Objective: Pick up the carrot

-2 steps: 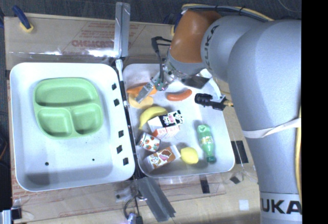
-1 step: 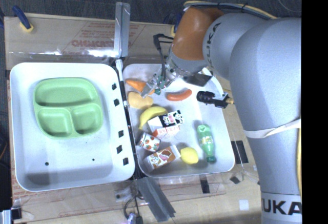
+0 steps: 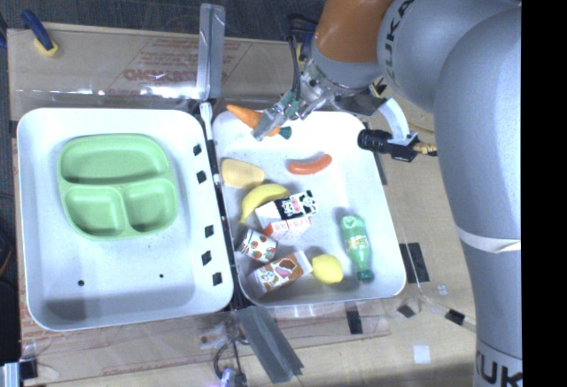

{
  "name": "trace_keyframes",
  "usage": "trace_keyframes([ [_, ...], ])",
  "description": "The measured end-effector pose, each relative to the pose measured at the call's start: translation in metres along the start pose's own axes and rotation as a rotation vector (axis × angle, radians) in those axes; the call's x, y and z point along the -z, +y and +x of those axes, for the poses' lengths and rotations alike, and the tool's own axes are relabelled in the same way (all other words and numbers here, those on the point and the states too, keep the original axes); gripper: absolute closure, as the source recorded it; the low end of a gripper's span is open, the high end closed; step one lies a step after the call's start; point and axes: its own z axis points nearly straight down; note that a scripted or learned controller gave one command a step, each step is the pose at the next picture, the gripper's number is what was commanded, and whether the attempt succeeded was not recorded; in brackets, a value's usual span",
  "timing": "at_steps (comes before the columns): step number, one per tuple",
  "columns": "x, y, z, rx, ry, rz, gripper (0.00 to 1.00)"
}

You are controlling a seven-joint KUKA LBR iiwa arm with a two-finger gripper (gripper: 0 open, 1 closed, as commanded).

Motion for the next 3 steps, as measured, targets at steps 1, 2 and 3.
trace_keyframes([
  [1, -0.121, -0.025, -0.051, -0.023, 0.0, 0.0, 1.0],
  [2, -0.121, -0.02, -0.043, 0.098, 0.004, 0.003, 1.0],
  [3, 0.011, 0.021, 0.054, -0.022, 0.001, 0.0, 1.0],
])
